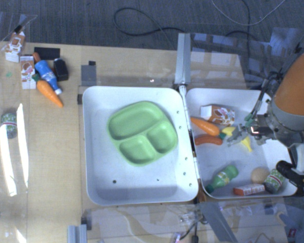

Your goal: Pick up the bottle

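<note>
We spot the green bottle [222,178] lying tilted near the front edge of the right bin [213,97]. The gripper [243,131] hangs above and behind it, well apart; whether it's open or closed we can't tell.

The arm [294,97] shows a broad, rounded orange band above a grey wrist section. Thin dark cables run along it toward the end effector [243,130], whose metal parts look grey and black, perhaps blurred.
</note>
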